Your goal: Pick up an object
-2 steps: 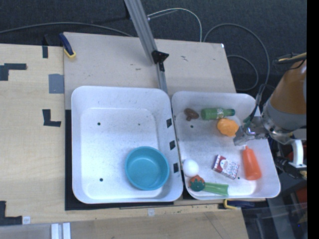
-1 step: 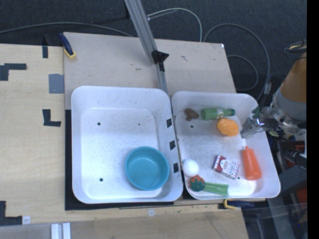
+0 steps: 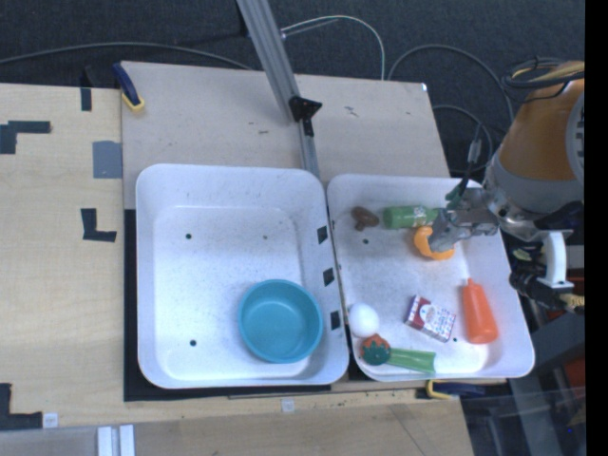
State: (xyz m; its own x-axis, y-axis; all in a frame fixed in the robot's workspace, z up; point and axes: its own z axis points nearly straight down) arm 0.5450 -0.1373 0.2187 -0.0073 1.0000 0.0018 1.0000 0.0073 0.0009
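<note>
My gripper (image 3: pixel 450 228) hangs over the back of the right bin (image 3: pixel 513 350), coming in from the right. Directly under and just left of it lies a small orange object (image 3: pixel 430 246), partly covered by the gripper. Whether they touch is unclear. A green bottle (image 3: pixel 408 218) lies just left of the gripper, and a small brown object (image 3: pixel 365 218) lies beyond it. Nearer the front are an orange bottle (image 3: pixel 479 313), a red and white packet (image 3: pixel 432 318), a white ball (image 3: pixel 363 318) and a green toy with a teal and red end (image 3: pixel 395 355).
The left bin (image 3: pixel 171 207) holds a blue bowl (image 3: pixel 279 321) at its front right. A grey metal pole (image 3: pixel 275 50) slants down to the divide between the bins. Cables loop behind the bench, and a blue and yellow clamp (image 3: pixel 127 85) sits at the back left.
</note>
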